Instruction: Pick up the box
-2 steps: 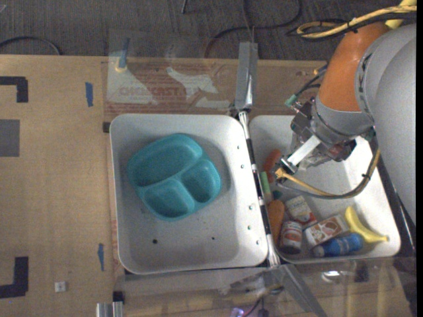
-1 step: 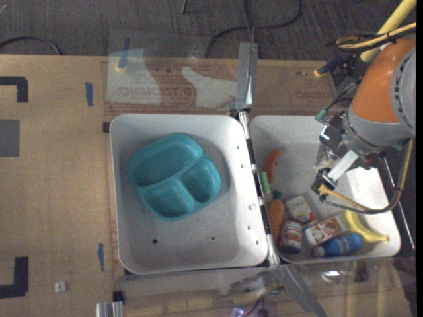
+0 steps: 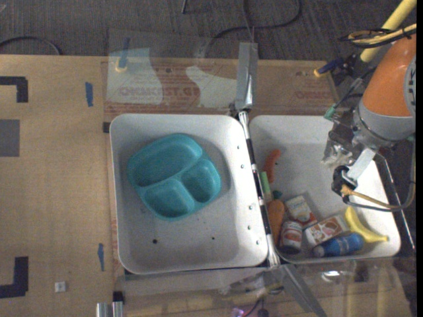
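The end effector (image 3: 338,152), its grip state impossible to tell, is hovering over the right bin (image 3: 294,132) while the box (image 3: 323,230) is lying crowded between can (image 3: 291,235), bottle (image 3: 338,245) and banana (image 3: 361,224), risking a wrong grab.

Two white bins: left bin (image 3: 125,243), right bin (image 3: 297,137). In left bin, teal divided tray (image 3: 173,175), plain, no pattern. In right bin: orange carrot (image 3: 276,212) with green top near 9 o'clock edge; smaller orange-red piece (image 3: 271,160) toward 10 o'clock; pale cream packet (image 3: 299,208) at centre; white box (image 3: 323,231) with red printing at 6 o'clock; dark can (image 3: 291,236) with red-and-white label beside it; blue bottle (image 3: 338,245) with white cap end, 5 o'clock; yellow banana (image 3: 360,225), 4 o'clock. Arm (image 3: 393,84) orange band over grey. Bench (image 3: 53,197) light tan wood, blue tape bits (image 3: 88,94), black corner marks (image 3: 16,88).
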Motion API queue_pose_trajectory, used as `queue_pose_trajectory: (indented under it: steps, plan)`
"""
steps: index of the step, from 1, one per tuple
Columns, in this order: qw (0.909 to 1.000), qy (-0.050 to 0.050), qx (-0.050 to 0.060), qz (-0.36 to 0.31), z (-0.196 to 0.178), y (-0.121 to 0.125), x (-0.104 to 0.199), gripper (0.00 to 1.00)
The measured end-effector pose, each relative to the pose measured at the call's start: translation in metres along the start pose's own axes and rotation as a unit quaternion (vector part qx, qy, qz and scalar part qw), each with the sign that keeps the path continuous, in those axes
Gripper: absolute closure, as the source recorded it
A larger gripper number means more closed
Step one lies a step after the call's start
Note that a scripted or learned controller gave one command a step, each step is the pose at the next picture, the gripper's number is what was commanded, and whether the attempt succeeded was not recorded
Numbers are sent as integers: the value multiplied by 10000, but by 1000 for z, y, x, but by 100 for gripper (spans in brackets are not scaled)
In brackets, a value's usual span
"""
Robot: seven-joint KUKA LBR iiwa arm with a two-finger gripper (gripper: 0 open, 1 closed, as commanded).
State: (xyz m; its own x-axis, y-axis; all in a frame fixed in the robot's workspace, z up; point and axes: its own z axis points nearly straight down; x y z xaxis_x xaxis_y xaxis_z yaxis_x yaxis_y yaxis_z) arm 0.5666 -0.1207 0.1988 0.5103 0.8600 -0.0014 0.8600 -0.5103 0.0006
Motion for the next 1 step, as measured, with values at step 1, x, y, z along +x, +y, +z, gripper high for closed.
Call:
queue_pose_trajectory:
  steps: [1]
  plan:
    - [10000, 0, 3, -6, 0, 0, 1, 0]
